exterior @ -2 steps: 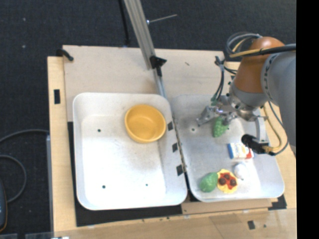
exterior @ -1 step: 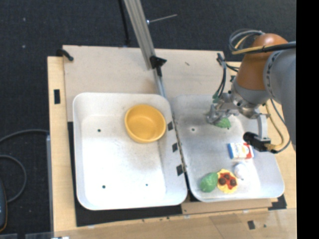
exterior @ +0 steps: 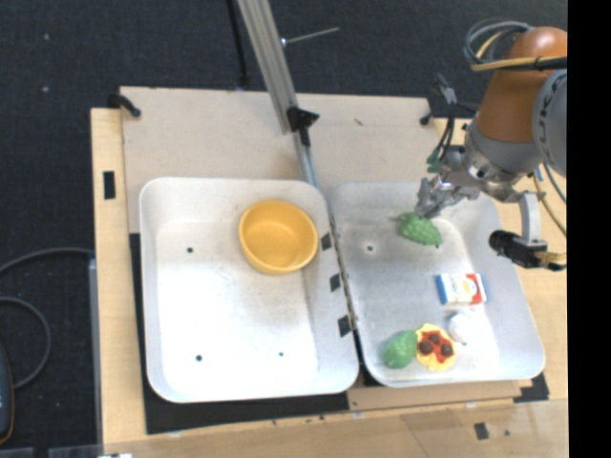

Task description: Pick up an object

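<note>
No text, number or brand can be read anywhere on the bench or bins. The small carton point(exterior: 461, 288) in the right bin point(exterior: 382, 275) carries blue and red printed patches on white, but they are too small and blurred to make out any lettering.

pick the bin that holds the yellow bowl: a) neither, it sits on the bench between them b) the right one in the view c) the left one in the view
c, since the yellow bowl sits in the upper part of the left bin, while the right bin holds the green toy beside the gripper and the small items nearer the front.
</note>
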`<state>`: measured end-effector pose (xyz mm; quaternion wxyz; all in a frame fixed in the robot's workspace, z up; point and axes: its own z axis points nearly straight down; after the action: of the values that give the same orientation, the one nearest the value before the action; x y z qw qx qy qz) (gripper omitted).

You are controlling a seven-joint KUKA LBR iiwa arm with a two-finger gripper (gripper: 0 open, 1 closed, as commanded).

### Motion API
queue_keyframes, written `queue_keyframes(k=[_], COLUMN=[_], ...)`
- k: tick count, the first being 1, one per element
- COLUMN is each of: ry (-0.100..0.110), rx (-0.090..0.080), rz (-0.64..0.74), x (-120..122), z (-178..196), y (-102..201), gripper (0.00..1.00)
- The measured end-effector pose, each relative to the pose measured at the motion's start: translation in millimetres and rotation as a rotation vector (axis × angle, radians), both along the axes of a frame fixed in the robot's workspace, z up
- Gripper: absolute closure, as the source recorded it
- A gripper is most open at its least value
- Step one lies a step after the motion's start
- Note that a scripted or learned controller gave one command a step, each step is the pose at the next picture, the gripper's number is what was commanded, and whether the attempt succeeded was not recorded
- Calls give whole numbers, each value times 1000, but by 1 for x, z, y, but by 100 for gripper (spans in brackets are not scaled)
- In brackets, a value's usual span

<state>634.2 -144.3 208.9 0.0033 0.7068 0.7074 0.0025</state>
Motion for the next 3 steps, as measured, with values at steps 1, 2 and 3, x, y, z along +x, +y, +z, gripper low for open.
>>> queue_keyframes(k=[1, 2, 3], ry=[-1, 5, 6], rx=[0, 2, 0], rz=[2, 4, 5], x=[3, 3, 19], z=[65, 79, 69], y=[1, 0, 47], gripper=[100, 100, 100])
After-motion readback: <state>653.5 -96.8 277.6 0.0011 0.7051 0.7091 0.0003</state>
